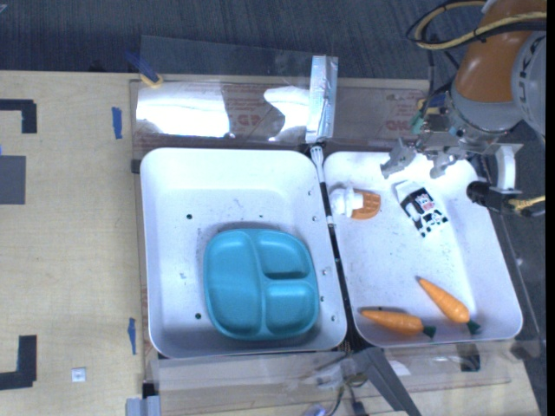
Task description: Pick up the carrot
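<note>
Two orange carrots lie in the right bin (486, 232) near its front. One carrot (444, 300) lies on a slant at the front right, its green end toward the corner. The other carrot (393, 321) rests along the front wall. My gripper (421, 163) hangs over the back of the right bin, well behind both carrots. Its fingers (400, 159) are spread open with nothing between them.
A small black-and-white object (423, 210) lies just in front of the gripper. A white-and-orange toy (356, 204) sits by the wall between the bins. The left bin (173, 189) holds a blue divided plate (260, 282).
</note>
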### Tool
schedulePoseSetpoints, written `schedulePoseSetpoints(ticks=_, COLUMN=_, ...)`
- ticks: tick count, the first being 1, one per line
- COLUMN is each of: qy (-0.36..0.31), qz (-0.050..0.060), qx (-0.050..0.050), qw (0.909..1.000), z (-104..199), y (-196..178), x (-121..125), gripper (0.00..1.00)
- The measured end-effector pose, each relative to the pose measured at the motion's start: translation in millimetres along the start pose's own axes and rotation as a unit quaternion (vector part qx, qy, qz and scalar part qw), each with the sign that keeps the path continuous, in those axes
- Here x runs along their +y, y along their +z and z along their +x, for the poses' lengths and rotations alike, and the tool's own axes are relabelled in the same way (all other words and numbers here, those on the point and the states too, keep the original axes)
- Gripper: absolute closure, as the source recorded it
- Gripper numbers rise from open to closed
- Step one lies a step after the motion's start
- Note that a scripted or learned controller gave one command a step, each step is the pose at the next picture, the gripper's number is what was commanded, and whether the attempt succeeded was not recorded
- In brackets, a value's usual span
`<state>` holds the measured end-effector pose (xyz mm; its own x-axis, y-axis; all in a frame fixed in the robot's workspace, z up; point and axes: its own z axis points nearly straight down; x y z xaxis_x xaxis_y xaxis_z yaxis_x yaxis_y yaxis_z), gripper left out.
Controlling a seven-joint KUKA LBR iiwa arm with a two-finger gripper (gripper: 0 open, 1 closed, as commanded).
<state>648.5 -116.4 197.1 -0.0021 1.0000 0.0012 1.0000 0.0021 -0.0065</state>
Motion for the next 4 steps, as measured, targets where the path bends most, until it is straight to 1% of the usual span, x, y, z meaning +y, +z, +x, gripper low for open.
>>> schedulePoseSetpoints(ticks=1, qy=0.098, qz=0.001, qx=0.000, qw=0.9952, z=-16.7, y=20.8, x=-49.5, gripper=0.00)
schedulePoseSetpoints(ticks=2, qy=0.274, qz=-0.001, qx=0.001, qw=0.9618, z=-16.5, y=110.7, x=-114.3, gripper=0.00)
schedulePoseSetpoints(ticks=3, qy=0.087, qz=-0.007, qx=0.000, qw=0.9962, z=-27.5, y=111.0, x=-151.1, gripper=0.00)
schedulePoseSetpoints(ticks=4, qy=0.109, qz=-0.006, qx=0.001, qw=0.9940, z=-44.6, y=111.3, x=-165.0, gripper=0.00)
